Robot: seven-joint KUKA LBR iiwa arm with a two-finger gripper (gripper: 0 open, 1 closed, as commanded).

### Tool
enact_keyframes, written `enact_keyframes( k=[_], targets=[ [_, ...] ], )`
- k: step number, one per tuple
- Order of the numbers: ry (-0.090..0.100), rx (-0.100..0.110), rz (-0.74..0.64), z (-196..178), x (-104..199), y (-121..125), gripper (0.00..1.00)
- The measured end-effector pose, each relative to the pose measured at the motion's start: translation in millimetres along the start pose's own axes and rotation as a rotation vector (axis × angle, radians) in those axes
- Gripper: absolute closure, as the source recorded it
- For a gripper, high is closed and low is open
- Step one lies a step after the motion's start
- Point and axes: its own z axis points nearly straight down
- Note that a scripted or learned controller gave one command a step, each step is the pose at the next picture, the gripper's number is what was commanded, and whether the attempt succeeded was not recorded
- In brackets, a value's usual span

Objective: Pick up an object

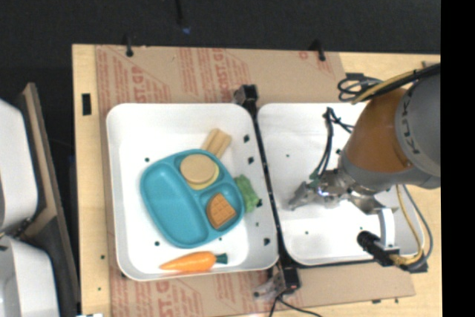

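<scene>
White left bin (pixel 126 159) holds every candidate: blue plastic divided tray (pixel 178 204) carrying a tan round cookie (pixel 199 169) and a brown waffle piece (pixel 221 210); orange toy carrot (pixel 191 261) just below it. Gripper (pixel 308 193) sits low over the right bin (pixel 297 130), well apart from them; finger spread: cannot tell. Approach step, I judge. Next: cross the divider leftward.

Blue divided tray (pixel 174 208) lies flat in the left bin, carrying a round biscuit (pixel 199 169) and a waffle piece (pixel 221 210); orange carrot (pixel 191 261) below it.
</scene>
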Motion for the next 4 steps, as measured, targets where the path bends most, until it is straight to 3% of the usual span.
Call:
enact_keyframes(
  k=[1,4],
  targets=[
    [-0.001,-0.006,0.002,-13,-1,1,1.00],
    [-0.001,-0.010,-0.001,-174,4,4,1.00]
  ],
)
